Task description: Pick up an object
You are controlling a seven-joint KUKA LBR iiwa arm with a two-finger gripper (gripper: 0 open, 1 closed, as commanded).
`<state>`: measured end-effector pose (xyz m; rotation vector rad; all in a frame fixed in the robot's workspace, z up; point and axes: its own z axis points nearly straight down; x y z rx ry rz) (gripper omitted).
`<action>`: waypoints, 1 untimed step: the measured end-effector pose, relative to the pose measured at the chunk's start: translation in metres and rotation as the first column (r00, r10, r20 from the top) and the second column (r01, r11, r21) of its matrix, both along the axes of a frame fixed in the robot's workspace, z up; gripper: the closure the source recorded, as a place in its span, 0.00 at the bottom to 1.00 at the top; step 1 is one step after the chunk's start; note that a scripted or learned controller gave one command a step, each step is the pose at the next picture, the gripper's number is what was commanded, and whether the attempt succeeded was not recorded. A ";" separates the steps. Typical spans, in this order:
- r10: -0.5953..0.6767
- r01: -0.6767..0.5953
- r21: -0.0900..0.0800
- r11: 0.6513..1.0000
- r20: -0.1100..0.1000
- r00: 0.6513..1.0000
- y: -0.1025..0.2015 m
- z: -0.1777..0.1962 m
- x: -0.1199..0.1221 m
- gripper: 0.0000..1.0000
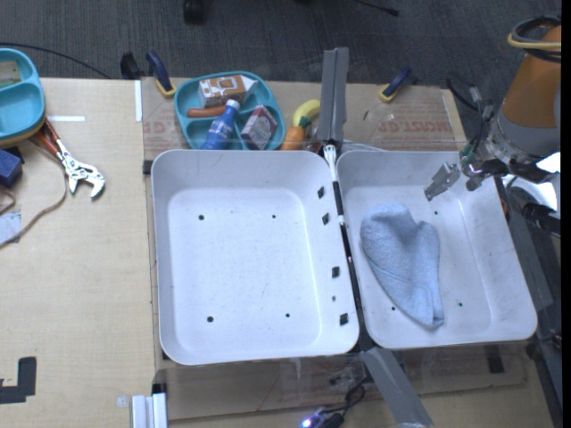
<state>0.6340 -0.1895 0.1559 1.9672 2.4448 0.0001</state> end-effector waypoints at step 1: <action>-0.098 0.098 0.001 0.995 -0.005 0.995 -0.014 -0.038 -0.086 0.00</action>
